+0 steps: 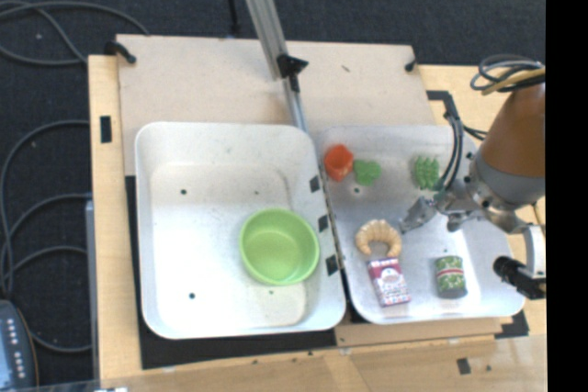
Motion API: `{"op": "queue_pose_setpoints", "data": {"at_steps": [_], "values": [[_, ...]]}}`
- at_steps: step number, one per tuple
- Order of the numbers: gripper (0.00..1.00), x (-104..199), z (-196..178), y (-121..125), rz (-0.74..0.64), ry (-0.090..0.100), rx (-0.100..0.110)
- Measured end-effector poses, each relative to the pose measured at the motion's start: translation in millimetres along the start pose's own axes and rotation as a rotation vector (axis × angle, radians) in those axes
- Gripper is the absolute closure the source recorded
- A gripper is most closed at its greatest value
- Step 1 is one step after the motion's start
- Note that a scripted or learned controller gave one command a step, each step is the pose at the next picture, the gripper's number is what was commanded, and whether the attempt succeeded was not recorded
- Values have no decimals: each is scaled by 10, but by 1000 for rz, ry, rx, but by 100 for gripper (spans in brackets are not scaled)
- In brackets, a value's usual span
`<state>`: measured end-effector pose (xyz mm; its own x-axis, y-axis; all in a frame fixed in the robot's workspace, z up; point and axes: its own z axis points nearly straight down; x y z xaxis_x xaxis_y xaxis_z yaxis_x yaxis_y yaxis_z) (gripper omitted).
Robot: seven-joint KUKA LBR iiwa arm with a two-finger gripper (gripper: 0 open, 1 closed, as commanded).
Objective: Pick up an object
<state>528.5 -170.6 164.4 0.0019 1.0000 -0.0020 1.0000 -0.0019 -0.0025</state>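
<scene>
My gripper [421,214] hangs over the middle of the right bin [478,303], below the arm's orange band [516,135]. Just left of it lies a tan croissant [378,237]. A bumpy green piece [425,171] sits right behind the gripper. Nearer the front edge are a red and white carton [390,281] and a small green can [449,276]. An orange piece [338,162] and a smooth green piece [367,171] lie at the bin's back left. I see nothing held.
The left bin [175,197] holds a lime green bowl [279,246] near its right wall. A slanted metal post [262,5] rises from the back between the bins. Cables loop behind the arm at the right [501,73].
</scene>
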Motion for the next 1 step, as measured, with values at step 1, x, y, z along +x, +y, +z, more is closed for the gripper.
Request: {"op": "queue_pose_setpoints", "data": {"at_steps": [1], "values": [[0,-49,424,45,0,1,-1]]}}
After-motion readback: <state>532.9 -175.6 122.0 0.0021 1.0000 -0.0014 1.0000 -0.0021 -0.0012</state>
